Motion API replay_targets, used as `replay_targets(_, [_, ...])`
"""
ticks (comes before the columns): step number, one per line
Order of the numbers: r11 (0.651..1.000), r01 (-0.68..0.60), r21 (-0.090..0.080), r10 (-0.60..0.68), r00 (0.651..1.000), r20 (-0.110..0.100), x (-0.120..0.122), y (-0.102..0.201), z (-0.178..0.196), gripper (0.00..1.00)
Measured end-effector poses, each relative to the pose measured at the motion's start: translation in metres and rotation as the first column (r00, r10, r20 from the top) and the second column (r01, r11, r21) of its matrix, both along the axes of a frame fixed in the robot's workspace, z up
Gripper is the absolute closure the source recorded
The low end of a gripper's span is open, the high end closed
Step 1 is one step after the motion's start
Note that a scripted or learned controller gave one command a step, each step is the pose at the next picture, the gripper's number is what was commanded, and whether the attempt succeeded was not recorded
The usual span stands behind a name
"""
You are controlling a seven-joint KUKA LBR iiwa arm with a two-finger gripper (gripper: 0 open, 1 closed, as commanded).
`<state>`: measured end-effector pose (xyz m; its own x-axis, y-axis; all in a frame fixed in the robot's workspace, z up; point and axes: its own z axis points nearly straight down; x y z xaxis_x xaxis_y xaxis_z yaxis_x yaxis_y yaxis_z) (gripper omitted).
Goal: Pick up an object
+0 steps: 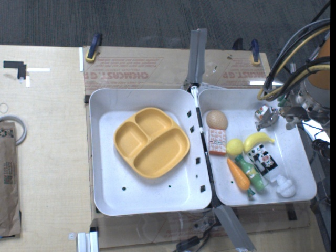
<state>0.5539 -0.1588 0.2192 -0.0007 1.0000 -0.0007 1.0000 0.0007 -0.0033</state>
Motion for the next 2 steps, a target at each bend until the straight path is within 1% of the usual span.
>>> replay_targets(1, [0.999,-0.044,-0.001,0.044,0.999,0.004,-0.062,0.007,-0.092,0.0])
replay_targets(2, [0.986,-0.166,0.0,0.166,0.986,0.003,0.014,-0.032,-0.128,0.0])
